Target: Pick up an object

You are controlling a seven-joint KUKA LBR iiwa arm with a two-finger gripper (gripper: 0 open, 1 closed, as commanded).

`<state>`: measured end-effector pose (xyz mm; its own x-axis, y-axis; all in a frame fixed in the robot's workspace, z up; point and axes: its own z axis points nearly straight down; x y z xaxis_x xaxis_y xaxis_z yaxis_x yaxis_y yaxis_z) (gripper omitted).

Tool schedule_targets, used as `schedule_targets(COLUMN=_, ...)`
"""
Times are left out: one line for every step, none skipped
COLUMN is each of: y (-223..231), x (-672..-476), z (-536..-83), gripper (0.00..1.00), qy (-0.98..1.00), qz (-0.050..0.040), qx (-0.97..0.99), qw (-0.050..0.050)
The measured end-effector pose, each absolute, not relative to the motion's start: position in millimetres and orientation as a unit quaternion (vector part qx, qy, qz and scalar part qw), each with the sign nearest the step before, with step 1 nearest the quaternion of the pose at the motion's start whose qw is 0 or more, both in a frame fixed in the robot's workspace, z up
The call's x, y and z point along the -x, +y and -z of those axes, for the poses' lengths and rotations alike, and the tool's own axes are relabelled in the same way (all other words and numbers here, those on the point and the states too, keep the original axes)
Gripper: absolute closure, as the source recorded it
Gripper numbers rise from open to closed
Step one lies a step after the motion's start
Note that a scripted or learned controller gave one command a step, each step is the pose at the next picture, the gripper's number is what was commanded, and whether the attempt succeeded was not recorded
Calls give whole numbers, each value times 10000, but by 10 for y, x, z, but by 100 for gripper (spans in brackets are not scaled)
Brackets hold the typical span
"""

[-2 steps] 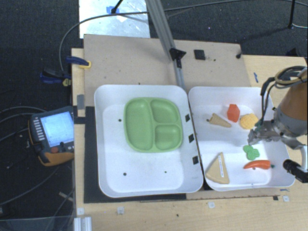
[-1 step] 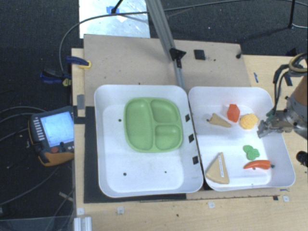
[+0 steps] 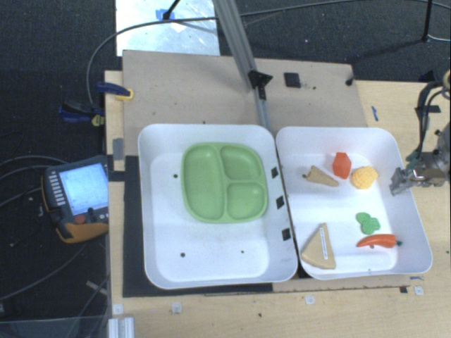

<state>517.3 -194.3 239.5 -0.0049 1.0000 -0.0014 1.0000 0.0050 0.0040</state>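
Camera view is looking down at a slant on the desk (image 3: 211,90), where two shallow white bins are sitting side by side. Left bin (image 3: 162,259) is carrying a green divided plate (image 3: 224,182), lying flat toward its upper middle. Right bin (image 3: 409,259) is holding the loose pieces, scattered well apart, probably so that any one can be taken alone: a small tan wedge (image 3: 321,177) beside an orange-red piece (image 3: 342,165), a yellow lump (image 3: 363,177) just right of that, a green sprig (image 3: 367,222), an orange-red carrot-like piece (image 3: 377,241) just below it, and a larger tan wedge (image 3: 320,247) near the front left corner. Gripper (image 3: 407,182) is hanging over the right bin's right rim, reaching in from the right, with nothing visible in it; whether the jaws are apart or together cannot be told at this size. Yellow lump is lying nearest, so it is looking like the likeliest target. Pick is not yet begun, judging by this.
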Motion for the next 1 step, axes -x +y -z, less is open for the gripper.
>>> schedule_targets(y=-1944, x=-5183, z=-2581, gripper=100, qy=7090, qz=-7, qx=-7052, qw=13)
